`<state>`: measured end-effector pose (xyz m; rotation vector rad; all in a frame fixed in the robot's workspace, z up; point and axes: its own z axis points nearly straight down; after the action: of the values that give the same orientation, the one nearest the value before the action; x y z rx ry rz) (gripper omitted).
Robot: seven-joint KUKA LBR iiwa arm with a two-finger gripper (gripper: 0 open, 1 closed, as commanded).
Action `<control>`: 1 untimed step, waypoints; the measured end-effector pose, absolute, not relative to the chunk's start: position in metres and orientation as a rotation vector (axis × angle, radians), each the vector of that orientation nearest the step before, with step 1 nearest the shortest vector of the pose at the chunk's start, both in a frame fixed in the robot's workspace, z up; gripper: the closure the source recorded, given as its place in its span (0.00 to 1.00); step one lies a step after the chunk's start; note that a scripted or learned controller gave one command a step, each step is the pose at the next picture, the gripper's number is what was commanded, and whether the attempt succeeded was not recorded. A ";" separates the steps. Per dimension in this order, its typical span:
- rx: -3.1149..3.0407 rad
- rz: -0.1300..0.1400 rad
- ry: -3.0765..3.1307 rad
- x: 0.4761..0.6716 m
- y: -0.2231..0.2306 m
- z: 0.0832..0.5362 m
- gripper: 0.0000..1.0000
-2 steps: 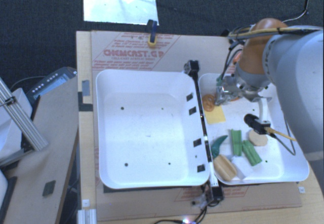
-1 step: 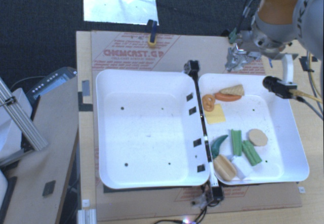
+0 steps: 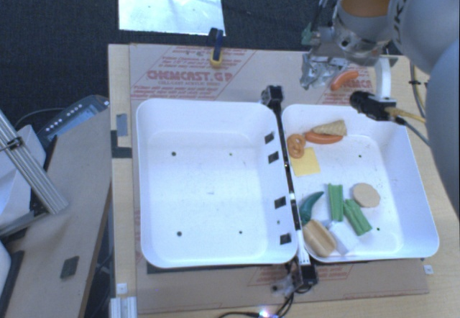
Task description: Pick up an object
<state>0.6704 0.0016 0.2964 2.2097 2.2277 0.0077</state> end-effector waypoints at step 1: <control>2.212 0.005 2.228 0.669 0.034 0.296 1.00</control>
<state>0.6689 0.0335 0.2956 2.2120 2.2283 0.0050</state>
